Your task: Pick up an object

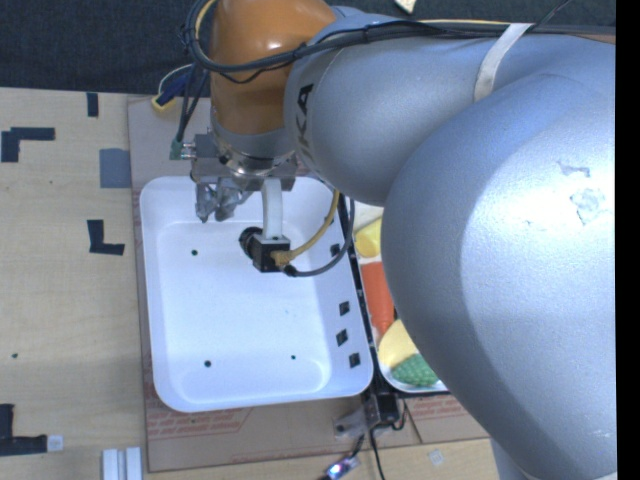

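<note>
We see the tool (214, 204) low over the far end of the left bin (240, 368), close to its rear wall; we cannot tell whether it is spread or pressed together. The things to pick lie in the right bin (400, 387), apart from the tool: a yellow piece (369, 238), an orange carrot-like piece (377, 298) and a yellow-and-green piece (408, 366), partly hidden by the arm (480, 218).
</note>
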### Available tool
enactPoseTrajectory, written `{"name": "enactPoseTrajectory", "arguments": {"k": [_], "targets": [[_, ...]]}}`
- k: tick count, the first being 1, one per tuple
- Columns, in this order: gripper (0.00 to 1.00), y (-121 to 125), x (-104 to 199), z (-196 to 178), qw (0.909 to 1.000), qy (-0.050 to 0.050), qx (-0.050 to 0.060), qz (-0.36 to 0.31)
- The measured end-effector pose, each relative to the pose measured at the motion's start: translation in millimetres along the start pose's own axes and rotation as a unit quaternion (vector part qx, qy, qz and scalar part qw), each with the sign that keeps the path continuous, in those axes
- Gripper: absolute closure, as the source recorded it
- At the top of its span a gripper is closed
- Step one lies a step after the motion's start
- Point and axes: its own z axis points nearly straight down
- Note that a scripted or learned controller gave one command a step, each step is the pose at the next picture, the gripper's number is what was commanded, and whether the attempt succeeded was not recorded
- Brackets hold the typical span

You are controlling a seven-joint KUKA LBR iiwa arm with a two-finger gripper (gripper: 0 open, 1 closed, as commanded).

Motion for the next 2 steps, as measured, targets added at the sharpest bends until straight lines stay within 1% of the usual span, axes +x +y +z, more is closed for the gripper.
{"name": "enactPoseTrajectory", "arguments": {"k": [1,2], "targets": [[1.00,-3,-3,-118,0.9999,0.005,-0.012,-0.001],[1.00,-14,0,3,1.0000,0.000,0.000,0.000]]}}
